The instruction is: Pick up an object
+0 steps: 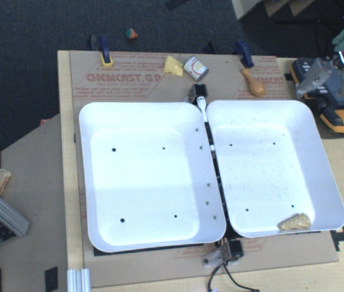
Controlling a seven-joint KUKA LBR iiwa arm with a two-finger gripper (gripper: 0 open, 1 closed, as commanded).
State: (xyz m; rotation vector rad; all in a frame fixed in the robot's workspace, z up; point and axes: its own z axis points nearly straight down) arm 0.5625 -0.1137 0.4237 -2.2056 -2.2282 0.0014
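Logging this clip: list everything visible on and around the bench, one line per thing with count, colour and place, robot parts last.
bins: 2, white, side by side on the bench, holding only the one lump
tan lump: 1, beige, near right corner of the right bin
yellow piece: 1, yellow, on the brown board behind the left bin
small cylinder: 1, white and tan, beside the yellow piece
wooden-looking object: 1, orange-brown, behind the right bin
clamps: 2, blue and yellow, far board edge
small ball: 1, orange-green, on the dark carpet
robot hardware: grey, far right edge; too blurred to tell whether it is the gripper
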